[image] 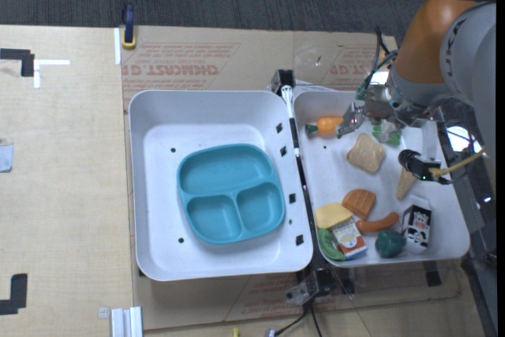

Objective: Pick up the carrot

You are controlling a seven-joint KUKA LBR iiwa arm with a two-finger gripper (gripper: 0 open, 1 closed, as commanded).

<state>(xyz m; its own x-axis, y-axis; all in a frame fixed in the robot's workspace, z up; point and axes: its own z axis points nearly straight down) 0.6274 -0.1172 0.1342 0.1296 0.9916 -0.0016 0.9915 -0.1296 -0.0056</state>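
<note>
The carrot (326, 125), orange with a small green top at its left end, lies near the far left corner of the right bin (450, 205). My gripper (350, 121) is low over the bin at the carrot's right end, touching or nearly touching it. The grey wrist and the orange-banded arm hide what lies behind it.
The right bin also holds a bread slice (367, 154), a cone (405, 184), a waffle piece (359, 203), a cheese wedge (331, 215), a sausage (377, 223), a milk carton (417, 225) and a green vegetable (389, 243). A teal divided plate (230, 193) sits in the left bin (150, 170).
</note>
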